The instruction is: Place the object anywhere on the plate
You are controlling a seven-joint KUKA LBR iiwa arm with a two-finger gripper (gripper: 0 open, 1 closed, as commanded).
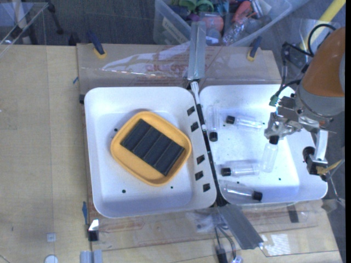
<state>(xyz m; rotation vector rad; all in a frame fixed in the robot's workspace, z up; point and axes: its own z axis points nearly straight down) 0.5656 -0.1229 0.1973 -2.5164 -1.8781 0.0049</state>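
A yellow plate [151, 147] with a dark grey ridged centre lies in the left bin [104, 108]. My gripper [273, 134] hangs over the right side of the right bin [252, 95], pointing down. Its fingers are shut on the black cap of a clear tube [269, 156], which hangs lengthwise below them, close to the bin floor. The orange band of the arm [326, 70] rises behind the gripper at the right edge.
Several more clear tubes with black caps lie in the right bin: one at the back [244, 123], one by the divider [211, 126], one in the middle [241, 170], one at the front [241, 192]. A clear tub of coloured items [219, 7] stands behind the bins.
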